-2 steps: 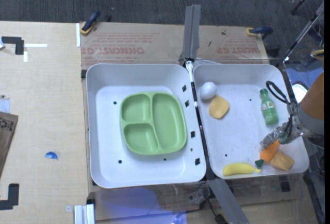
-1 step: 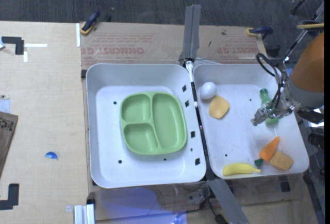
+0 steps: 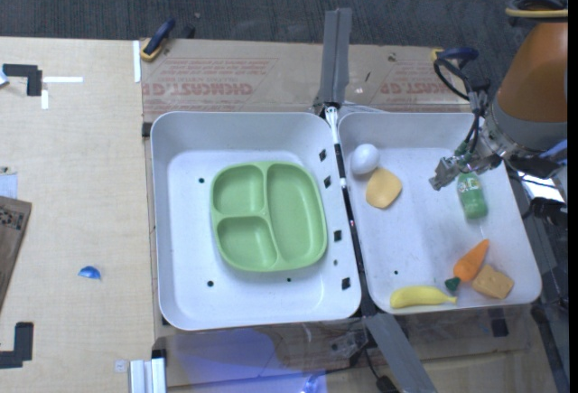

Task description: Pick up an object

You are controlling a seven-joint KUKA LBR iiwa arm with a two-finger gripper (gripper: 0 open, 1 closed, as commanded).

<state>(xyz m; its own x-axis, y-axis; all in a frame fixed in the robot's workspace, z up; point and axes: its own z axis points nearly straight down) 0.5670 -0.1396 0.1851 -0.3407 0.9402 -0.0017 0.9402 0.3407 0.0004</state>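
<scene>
The gripper (image 3: 454,170) is low in the right bin (image 3: 424,229), right at the top of the green bottle (image 3: 471,197). This looks like the reaching step, just before a grab. Next, it should close around the bottle and lift it straight up. I cannot tell how the gripper is set, or if it has the bottle. Further from the bottle lie a carrot (image 3: 470,260), a banana (image 3: 423,297) and a white egg (image 3: 363,157).

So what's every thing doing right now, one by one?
Green plate: flat in the left bin, nothing on it.
Green bottle: lying down under the gripper.
White egg: touching the yellow piece.
Carrot: lying tilted.
Banana: lying flat.
</scene>
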